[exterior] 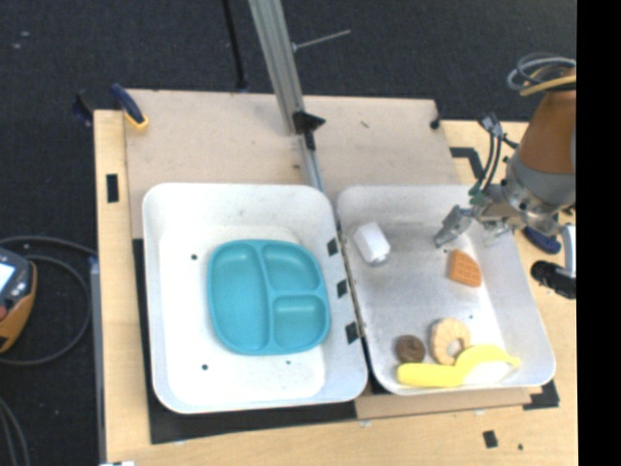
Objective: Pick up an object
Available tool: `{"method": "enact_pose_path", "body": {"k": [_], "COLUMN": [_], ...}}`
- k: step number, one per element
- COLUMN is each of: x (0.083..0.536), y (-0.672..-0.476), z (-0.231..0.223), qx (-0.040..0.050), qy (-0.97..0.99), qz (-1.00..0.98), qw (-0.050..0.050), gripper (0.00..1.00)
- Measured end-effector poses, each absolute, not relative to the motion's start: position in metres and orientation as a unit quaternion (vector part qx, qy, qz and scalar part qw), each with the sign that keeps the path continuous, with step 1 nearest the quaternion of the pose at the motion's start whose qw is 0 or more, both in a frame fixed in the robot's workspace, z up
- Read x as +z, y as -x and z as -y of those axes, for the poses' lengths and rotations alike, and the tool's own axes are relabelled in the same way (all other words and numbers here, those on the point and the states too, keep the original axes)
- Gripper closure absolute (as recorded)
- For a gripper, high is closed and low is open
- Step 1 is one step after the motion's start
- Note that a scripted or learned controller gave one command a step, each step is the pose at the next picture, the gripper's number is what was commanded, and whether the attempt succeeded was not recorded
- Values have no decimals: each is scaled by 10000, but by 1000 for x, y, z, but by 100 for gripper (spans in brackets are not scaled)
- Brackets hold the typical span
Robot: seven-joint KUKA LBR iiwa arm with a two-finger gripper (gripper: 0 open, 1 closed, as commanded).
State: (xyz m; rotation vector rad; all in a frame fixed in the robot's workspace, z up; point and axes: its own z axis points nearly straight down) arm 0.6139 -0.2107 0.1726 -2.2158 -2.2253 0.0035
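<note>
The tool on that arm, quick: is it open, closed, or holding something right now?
Tool: cannot be told from this view. It hangs over the right bin, just above the orange piece, with nothing seen between it.

1. Dark speckled carpet floor [116, 27] is seen around the bench
2. Light wooden benchtop [223, 139] is lit evenly from above
3. Aluminium profile post [275, 47] is mounted at the bench's far edge, tilted in view
4. Blue-and-yellow clamp [129, 106] is fixed at the far left corner of the bench
5. Black cables [58, 289] are looped on the floor at left, beside an orange-and-black device [14, 297]
6. Black tape marks [113, 188] are seen on the benchtop
</note>
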Motion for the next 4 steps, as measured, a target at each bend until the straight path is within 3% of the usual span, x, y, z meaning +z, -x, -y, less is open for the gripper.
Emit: {"method": "enact_pose_path", "body": {"k": [2, 3, 4], "x": [103, 113, 178], "y": [-621, -620, -622], "z": [216, 216, 215], "qx": [-5, -2, -15], "qy": [7060, 7056, 7061], "qz": [7082, 7086, 7081], "qw": [-38, -36, -39], "gripper": [0, 100, 100]}}
